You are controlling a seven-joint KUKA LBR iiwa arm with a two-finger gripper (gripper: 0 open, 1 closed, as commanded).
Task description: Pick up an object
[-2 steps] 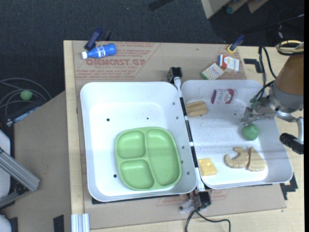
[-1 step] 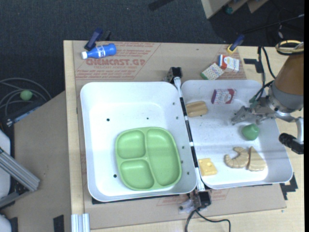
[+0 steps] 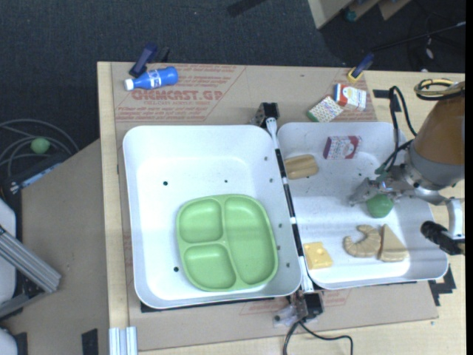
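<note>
The right bin (image 3: 336,191) holds several objects. A red and white packet (image 3: 341,147) lies at the back, with a tan bread roll (image 3: 301,166) to its left. Near the front are a yellow cheese block (image 3: 318,254) and tan toast pieces (image 3: 375,242). A small green round object (image 3: 380,206) sits mid-right. My gripper (image 3: 372,191) is low over the bin, right at the green object's upper left edge and partly covering it. The arm's orange band (image 3: 443,128) stands above it on the right.
The left bin (image 3: 148,168) carries a green divided plate (image 3: 225,241). Behind the bins on the bench lie a blue bottle (image 3: 153,78), a small patterned box (image 3: 324,110) and a red and white carton (image 3: 352,96). Cables run along the right edge.
</note>
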